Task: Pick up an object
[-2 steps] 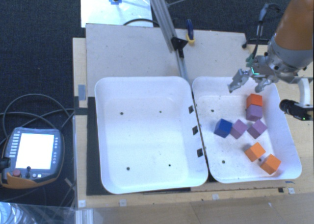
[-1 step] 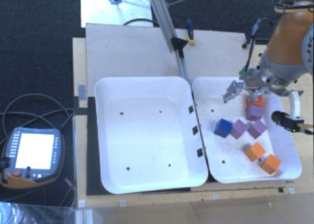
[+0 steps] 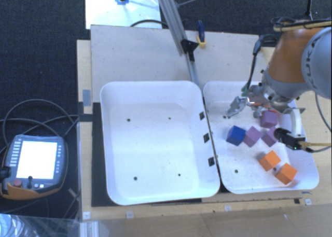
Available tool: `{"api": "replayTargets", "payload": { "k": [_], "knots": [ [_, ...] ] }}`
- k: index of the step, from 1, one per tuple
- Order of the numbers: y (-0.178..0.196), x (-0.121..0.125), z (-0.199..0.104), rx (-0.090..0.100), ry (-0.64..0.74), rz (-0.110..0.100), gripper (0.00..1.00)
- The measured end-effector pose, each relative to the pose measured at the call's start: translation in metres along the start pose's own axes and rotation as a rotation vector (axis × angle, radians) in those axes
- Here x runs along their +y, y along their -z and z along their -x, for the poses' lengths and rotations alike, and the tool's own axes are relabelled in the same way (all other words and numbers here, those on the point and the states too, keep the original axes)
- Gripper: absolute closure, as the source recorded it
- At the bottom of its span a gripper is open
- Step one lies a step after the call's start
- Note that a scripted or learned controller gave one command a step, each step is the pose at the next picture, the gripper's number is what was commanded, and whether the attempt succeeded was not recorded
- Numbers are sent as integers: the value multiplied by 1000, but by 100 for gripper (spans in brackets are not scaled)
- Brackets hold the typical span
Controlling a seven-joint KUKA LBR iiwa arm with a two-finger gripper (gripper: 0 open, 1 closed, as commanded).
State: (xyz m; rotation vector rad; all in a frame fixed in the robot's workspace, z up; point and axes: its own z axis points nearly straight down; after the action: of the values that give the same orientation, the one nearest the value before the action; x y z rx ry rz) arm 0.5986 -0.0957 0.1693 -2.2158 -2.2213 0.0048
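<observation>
My gripper (image 3: 236, 107) hangs over the upper left part of the right bin (image 3: 228, 181), with the orange-banded wrist behind it to the right. Nothing shows in it. Just below it a blue cube (image 3: 235, 135) lies on the bin floor, with a purple cube (image 3: 252, 136) touching its right side. A second purple cube (image 3: 268, 118) sits under the wrist, and a third (image 3: 268, 138) lies a little below that. Two orange cubes (image 3: 269, 160) (image 3: 286, 172) rest near the bin's front right corner.
The left bin (image 3: 111, 96) stands beside the right one, sharing a middle rim. A slanted metal pole (image 3: 174, 15) and a blue clamp (image 3: 200, 32) rise at the back. A teach pendant (image 3: 33, 166) with cables lies off the bench at the left.
</observation>
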Motion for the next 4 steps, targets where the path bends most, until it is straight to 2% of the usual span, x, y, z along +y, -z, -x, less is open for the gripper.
{"api": "replayTargets", "payload": {
  "k": [1,2,3,4],
  "knots": [
    [-59,-8,1,0,-1,0,0],
    [-45,-5,2,0,1,9,100],
    [15,-7,11,-2,-1,13,100],
    [54,-5,11,-2,1,12,100]
  ]
}}
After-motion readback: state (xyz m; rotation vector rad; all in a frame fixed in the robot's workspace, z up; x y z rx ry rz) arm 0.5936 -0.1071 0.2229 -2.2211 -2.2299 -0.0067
